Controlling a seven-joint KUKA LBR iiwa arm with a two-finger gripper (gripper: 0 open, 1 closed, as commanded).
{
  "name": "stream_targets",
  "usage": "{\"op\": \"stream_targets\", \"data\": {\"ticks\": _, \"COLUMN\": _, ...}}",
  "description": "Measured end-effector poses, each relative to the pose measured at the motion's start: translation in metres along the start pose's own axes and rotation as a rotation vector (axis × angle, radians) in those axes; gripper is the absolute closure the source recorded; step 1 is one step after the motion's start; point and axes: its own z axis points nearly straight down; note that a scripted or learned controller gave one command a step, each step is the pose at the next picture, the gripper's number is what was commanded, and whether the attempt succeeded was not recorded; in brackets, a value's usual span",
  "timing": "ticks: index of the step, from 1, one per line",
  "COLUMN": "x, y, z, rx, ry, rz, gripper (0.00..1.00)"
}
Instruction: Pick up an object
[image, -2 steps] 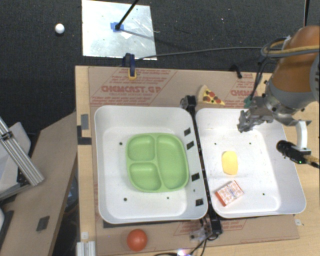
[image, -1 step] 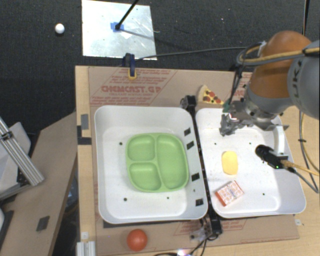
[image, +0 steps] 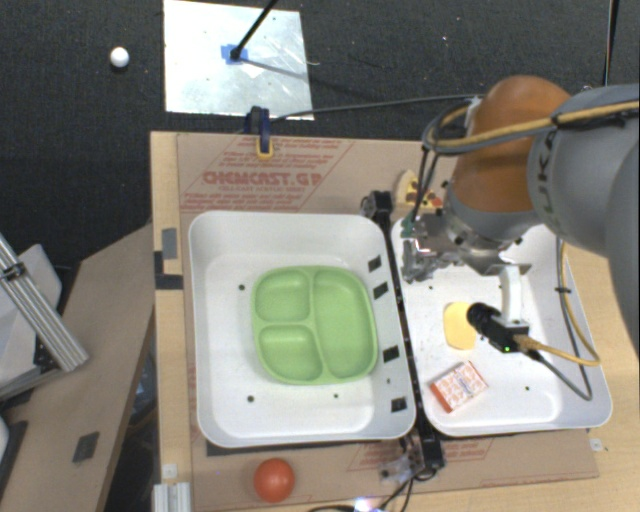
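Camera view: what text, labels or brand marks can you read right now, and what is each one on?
"CHEMCAST GP", red print on the brown sheet behind the bins.
Repeated smaller red lines around it: too blurred to read.
"KUKA" lettering on the grey arm: partly visible only.
Small red-and-white box in the right bin: print too small to read.

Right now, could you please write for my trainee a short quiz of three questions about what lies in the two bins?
1. True or false: the green divided plate lies in the left bin.
2. Which lies nearest the right bin's front rim? A) yellow piece B) red-patterned packet C) end effector
3. Fill in: the orange ball rests ___ the bins.

Key: 1 true; 2 B; 3 outside
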Motion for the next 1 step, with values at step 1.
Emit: {"op": "stream_targets", "data": {"ticks": 1, "x": 0.0533, "y": -0.0056, "z": 0.0096, "rx": 0.001, "ry": 0.000, "rz": -0.001, "gripper": 1.00}}
